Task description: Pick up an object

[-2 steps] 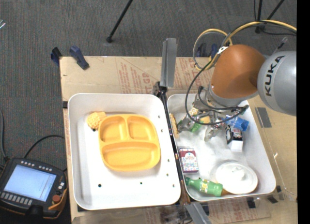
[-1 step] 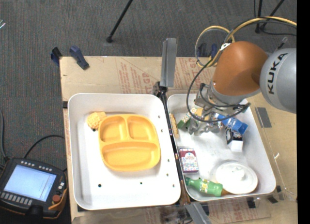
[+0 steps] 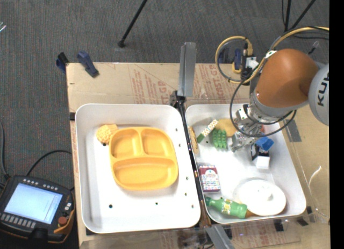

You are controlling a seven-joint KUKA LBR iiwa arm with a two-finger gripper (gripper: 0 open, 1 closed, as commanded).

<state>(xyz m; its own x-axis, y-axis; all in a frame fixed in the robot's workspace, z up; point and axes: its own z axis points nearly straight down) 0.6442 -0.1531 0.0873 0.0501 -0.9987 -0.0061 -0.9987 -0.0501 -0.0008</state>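
**Gripper low in the right bin, among the small toys**

Camera view: take the right bin [image 3: 293, 172] as the landmark. The arm [image 3: 282, 78] reaches over its far right corner, and the gripper [image 3: 243, 139] hangs low in the far half, just beside a green block toy [image 3: 219, 138] and near a blue and white block [image 3: 263, 151]. Whether it is open or closed cannot be told at this angle, and nothing shows clearly held in it.

The candidates for picking all lie within this bin: a card box [image 3: 208, 177] by its left wall, a green bottle [image 3: 228, 206] lying flat along its near edge, and a white round lid [image 3: 262, 197] in the near right part. Most likely the gripper is low because it is lining up on one of the toys just beside it.

Left of this bin, the left bin [image 3: 88, 189] holds a yellow divided plate [image 3: 143, 157] and a small yellow toy [image 3: 106, 132] touching the plate's far left corner.
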